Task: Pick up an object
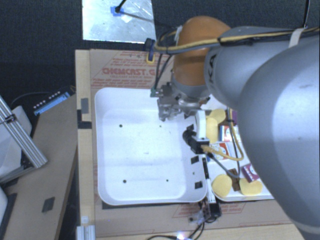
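Landmark: the shallow white plastic bin on the left [107, 149], with a rounded rim and a few small dark specks on its floor.

1. Slotted aluminium rail [20, 139], lying at a slant well to the left of the landmark bin, at the edge of the tan wooden surface [55, 159].
2. Black and blue strip-shaped device [50, 101], up and to the left of the landmark bin, beside the surface's corner.
3. Crinkled silver foil sheet [117, 14], square, well above the landmark bin, on dark carpet; a small blue piece sits on it with a thin black rod rising from it.
4. Brown cardboard sheet with red printed lettering [125, 71], lying under the landmark bin and showing along its upper edge.
5. Grey metal tool [167, 114], hanging over the upper right corner of the landmark bin, just above its floor. Whether the tool is released or clenched cannot be told from here; nothing is seen between its tips.
6. Grey robot arm with an orange band [200, 39] above the wrist, reaching in from the right and covering much of the second white bin [250, 196] to the right of the landmark.
7. Task things, all in the second bin, right of the landmark: a round pale yellow sponge-like piece [222, 185] near the lower edge, a second yellow piece [251, 187] just beside it, a small purple block [249, 172] above those, a red and white packet [226, 134], and a further yellow piece [216, 119] near the top.
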`<act>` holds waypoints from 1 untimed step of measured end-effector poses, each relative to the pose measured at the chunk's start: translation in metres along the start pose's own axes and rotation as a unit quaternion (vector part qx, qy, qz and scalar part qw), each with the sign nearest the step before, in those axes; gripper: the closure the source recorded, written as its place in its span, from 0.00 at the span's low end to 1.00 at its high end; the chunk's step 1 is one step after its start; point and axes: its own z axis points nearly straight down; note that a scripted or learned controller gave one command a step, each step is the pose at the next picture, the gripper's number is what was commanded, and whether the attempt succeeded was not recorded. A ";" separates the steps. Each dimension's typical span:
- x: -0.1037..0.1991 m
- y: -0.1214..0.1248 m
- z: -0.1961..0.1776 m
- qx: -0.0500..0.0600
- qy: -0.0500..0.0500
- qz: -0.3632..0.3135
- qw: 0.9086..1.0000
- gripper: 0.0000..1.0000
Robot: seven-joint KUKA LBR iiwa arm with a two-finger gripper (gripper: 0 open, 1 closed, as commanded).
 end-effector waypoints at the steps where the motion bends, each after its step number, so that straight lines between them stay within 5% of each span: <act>1: 0.088 0.012 -0.004 -0.004 0.002 -0.005 1.000 1.00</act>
